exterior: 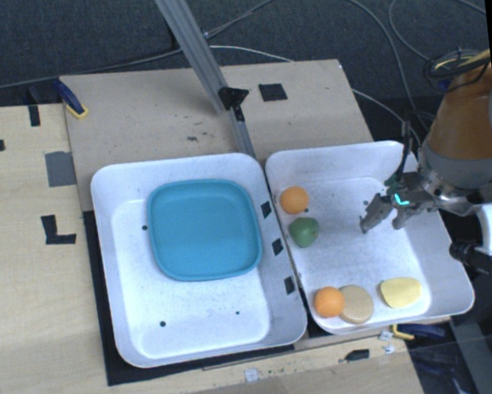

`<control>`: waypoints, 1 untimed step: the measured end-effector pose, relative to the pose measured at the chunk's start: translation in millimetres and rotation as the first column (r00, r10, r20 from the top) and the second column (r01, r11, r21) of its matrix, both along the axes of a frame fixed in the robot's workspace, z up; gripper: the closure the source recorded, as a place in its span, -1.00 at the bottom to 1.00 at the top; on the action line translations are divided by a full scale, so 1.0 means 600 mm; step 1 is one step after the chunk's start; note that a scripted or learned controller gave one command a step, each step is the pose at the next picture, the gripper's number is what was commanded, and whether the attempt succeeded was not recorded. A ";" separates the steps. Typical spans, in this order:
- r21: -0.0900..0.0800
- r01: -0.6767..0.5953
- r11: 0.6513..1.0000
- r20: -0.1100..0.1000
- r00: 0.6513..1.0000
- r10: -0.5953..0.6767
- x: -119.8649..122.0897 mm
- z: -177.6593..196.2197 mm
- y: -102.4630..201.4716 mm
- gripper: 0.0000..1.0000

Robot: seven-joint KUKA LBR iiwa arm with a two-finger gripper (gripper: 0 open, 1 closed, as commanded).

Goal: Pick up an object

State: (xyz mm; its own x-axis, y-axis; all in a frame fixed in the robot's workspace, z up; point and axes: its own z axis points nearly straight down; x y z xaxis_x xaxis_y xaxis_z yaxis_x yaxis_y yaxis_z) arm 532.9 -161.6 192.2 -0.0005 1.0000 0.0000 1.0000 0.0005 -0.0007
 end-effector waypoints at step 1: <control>0.000 0.000 1.000 0.000 1.000 0.000 0.000 0.000 0.000 -1.00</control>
